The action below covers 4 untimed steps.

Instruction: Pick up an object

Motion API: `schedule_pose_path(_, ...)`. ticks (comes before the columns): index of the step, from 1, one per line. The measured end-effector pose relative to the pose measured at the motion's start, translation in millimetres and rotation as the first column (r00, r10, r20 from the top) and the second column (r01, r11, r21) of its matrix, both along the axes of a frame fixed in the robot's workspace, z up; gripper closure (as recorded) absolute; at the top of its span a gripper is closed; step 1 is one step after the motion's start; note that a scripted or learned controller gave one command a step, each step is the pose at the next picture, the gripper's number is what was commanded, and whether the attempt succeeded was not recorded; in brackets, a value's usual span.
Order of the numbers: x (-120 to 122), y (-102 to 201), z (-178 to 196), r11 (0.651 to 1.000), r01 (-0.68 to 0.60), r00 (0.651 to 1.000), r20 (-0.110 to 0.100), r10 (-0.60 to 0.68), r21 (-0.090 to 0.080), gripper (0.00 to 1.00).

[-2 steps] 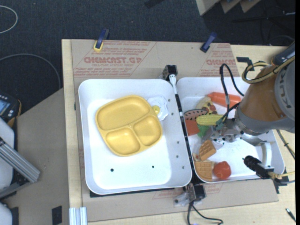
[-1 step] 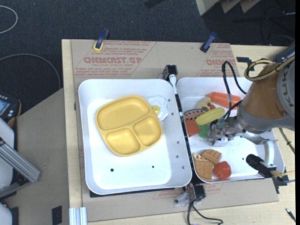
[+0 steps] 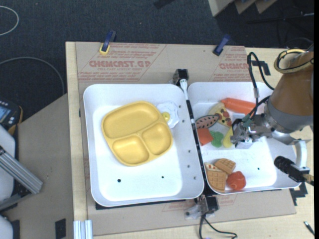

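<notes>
Where toy food crowds the right bin (image 3: 264, 176), pincer (image 3: 242, 136) grip unclear, yellow tray (image 3: 135, 132) left.

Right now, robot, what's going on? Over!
Pincer low in right bin, over toy food pile. Nothing seen grabbed. Waffle and tomato sit apart, nearer front.

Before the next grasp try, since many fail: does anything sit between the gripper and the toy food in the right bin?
Nothing visible does. The gripper hangs in the right bin, right beside the pile of toy food; the yellow and green pieces nearest it lie uncovered. The waffle and tomato lie apart, nearer the front wall.
</notes>
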State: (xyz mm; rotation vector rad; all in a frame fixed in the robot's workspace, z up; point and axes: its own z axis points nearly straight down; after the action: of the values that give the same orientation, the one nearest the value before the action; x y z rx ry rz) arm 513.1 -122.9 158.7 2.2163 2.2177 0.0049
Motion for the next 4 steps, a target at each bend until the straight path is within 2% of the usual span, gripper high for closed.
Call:
schedule_pose_path(1,0.9,-3.3,43.3,1.000,0.000,1.000,-0.001,0.000,0.000,1.00)
schedule_pose_path(2,2.0,-3.3,67.7,1.000,0.000,1.000,-0.002,0.000,0.000,1.00)
schedule_pose_path(3,27.5,38.2,64.2,1.000,-0.005,1.000,-0.004,0.005,0.003,1.00)
schedule_pose_path(4,27.7,54.1,72.6,1.000,-0.002,1.000,-0.003,0.002,0.002,1.00)
